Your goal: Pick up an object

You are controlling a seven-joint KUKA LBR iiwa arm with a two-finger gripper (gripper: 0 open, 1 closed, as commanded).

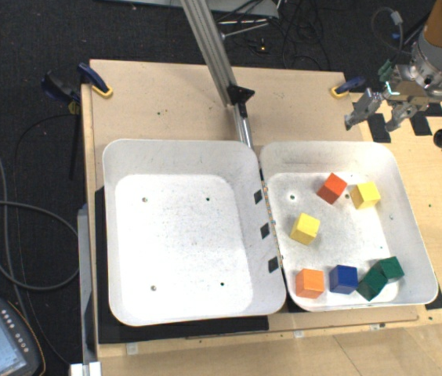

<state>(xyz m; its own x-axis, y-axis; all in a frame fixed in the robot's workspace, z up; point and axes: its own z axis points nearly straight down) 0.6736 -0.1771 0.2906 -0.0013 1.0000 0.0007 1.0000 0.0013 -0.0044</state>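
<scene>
Pincer [384,113] hangs, seemingly spread, beyond right bin [409,210].

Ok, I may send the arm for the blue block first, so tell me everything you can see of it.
The blue block is a small, plain, matte cube, maybe painted wood. It sits flat near the front edge of the right bin, slightly turned. The orange block is close beside it on one side, with a dark green block on the other; contact is unclear. Nothing grips it.

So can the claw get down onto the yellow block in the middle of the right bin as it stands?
Probably yes. The yellow block sits apart from the other blocks, with bare bin floor all round it and nothing above. The claw hangs beyond the right bin, outside its far rim.
</scene>
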